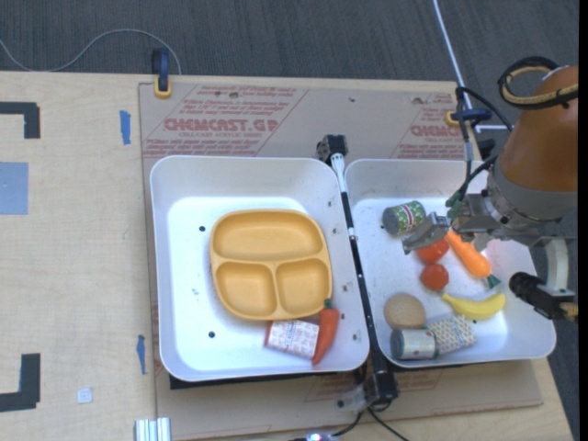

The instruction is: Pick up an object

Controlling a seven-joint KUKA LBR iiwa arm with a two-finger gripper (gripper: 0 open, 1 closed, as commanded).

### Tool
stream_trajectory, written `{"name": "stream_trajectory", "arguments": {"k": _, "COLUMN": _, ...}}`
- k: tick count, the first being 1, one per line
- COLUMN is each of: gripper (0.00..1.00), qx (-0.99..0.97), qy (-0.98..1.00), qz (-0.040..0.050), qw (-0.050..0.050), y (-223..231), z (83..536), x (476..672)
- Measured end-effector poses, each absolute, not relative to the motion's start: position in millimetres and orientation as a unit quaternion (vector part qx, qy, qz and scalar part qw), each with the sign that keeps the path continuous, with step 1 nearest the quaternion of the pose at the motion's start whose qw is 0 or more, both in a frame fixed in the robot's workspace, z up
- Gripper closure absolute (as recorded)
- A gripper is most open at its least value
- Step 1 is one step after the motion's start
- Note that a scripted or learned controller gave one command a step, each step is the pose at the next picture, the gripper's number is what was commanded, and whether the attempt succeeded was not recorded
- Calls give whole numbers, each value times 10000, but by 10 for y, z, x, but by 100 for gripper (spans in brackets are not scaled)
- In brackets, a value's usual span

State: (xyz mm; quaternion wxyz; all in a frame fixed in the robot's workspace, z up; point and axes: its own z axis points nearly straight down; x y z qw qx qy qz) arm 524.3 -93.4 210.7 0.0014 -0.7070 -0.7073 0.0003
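The arm reaches in from the right, and its gripper [434, 236] hangs low over the middle of the right bin [524, 343]. Just below it lie a red piece [435, 251] and an orange carrot [471, 256], both close to the gripper's tip. A green can [404, 217] lies just to its left. A red tomato [435, 277], a banana [476, 303], a brown potato [404, 310], a silver can [413, 344] and a patterned packet [453, 333] sit nearer the front of this bin.
The left bin [175, 246] holds a yellow divided plate [269, 263], a second carrot [323, 332] and a red-and-white packet [292, 336] at its front. A black clamp [332, 146] sits where the bins meet at the back. Cables run by the arm.
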Motion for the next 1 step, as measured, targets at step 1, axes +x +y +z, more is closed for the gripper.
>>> {"name": "stream_trajectory", "arguments": {"k": 1, "gripper": 0, "qx": -7075, "qy": -7067, "qz": 1, "qw": 0, "y": -1351, "z": 1090, "x": 4793}}
